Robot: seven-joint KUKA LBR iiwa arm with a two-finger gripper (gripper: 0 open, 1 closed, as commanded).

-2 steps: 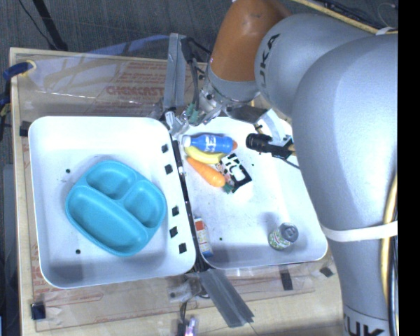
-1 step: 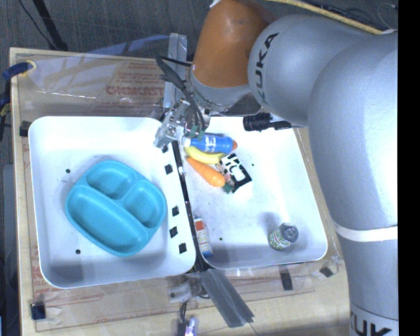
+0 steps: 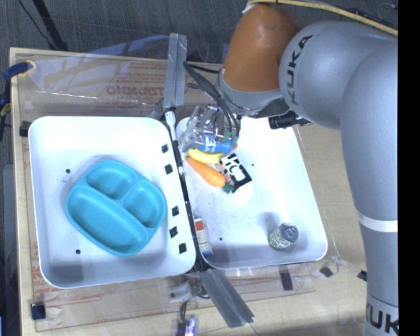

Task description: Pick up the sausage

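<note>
- I take the divider [image 3: 176, 187] between the two bins as my landmark; it runs from the far edge of the bench toward the near edge.
- Left of the divider sits the left bin [image 3: 49, 257], and in it lies a blue plate [image 3: 116, 206] with three compartments, its right end close to the divider.
- Right of the divider is the right bin [image 3: 304, 201], where the arm [image 3: 315, 68] reaches in, its orange band [image 3: 255, 44] above the far part of that bin.
- The gripper [image 3: 208, 128] hangs just right of the divider, near its far end, low over a small heap of items.
- I cannot tell whether its fingers are parted or closed; the metal parts blur together with the clutter beneath them.
- In that heap, just right of the divider, I see a yellow piece [image 3: 203, 157], and touching it on the near side an orange piece [image 3: 207, 173], long and rounded, which may be the sausage; I cannot say for sure.
- A black-and-white tag [image 3: 234, 170] lies against the right end of the orange piece, farther from the divider.
- A blue item [image 3: 220, 145] shows directly under the gripper.
- A small can [image 3: 283, 236] stands well right of the divider, near the bin's near wall, apart from the heap.
- A thin red-and-white item [image 3: 201, 235] lies along the divider on its right side, toward the near end.
</note>
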